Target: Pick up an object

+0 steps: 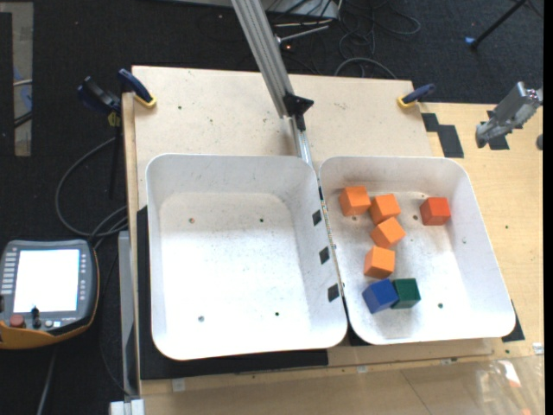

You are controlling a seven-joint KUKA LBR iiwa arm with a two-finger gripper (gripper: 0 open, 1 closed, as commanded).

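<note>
The gripper [508, 118] hangs at the far right over the bare worktop [225, 111], outside both bins; whether it grips anything cannot be told. Down and left of it the right bin [484, 258] holds seven blocks. Closest to it lies a red-orange block [435, 210]. Farther left, four orange blocks [384, 232] form a loose chain from the bin's top toward its middle. Farthest from the gripper, a blue block [378, 296] and a green block [405, 292] touch side by side. The left bin [164, 232] sits beyond, across the shared rim
</note>
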